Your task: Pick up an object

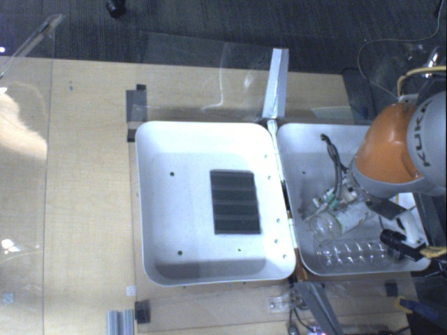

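2 white bins sit side by side on the wooden bench point(77, 208). The left bin point(160, 187) has a dark ribbed rectangle point(235, 202) lying flat near its middle. The right bin point(307, 152) holds a jumble of clear plastic objects point(346, 246) toward its near side, 1 of them ridged. The arm point(401, 145) reaches down over that bin, its orange band above the clutter. The gripper point(335, 204) is low among the clear pieces; whether it is spread or pinching anything, I cannot tell.

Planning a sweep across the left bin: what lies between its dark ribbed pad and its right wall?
Bare white floor. In the camera view, nothing sits between the pad and the left bin's right wall.
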